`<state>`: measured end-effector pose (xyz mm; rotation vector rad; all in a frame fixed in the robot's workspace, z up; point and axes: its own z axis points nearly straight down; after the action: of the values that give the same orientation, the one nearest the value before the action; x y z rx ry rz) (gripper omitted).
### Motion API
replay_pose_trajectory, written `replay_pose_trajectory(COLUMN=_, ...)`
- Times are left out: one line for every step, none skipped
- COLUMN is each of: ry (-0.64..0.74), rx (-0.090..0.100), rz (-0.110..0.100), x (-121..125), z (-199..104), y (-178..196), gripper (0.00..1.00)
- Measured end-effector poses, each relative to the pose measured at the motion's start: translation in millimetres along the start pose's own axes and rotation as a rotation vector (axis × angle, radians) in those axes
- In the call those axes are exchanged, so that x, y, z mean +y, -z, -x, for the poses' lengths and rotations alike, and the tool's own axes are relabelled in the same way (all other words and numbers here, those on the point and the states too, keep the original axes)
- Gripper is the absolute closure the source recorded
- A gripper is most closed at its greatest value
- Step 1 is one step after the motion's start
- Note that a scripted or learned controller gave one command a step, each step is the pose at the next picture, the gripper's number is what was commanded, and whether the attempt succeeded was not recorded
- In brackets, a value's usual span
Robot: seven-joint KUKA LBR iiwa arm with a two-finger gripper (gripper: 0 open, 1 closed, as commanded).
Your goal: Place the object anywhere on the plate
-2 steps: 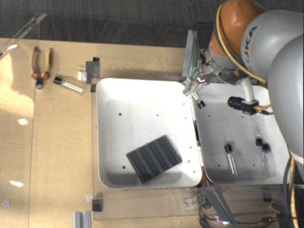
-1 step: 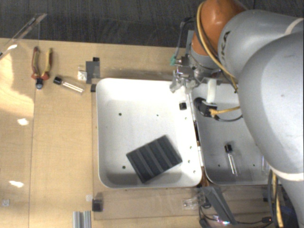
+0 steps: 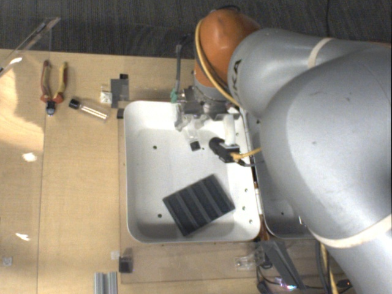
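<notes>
Part of dark lettering — "KA" — on the grey arm (image 3: 306, 103).

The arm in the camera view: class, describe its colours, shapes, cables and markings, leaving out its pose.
The arm is built of thick, rounded grey segments with a domed orange band above the wrist. Dark lettering runs along the grey casing beside that band. A thin yellow cable loops around the orange part. The gripper is a small assembly of pale and dark metal pieces with a green spot on its side.
</notes>
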<state>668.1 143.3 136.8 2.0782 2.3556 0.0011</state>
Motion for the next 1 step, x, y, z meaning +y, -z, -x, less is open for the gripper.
replay_pose_trajectory(ry=-0.173, rx=0.001, rz=0.001, x=-14.9, z=-85.8, y=-2.3, gripper=1.0)
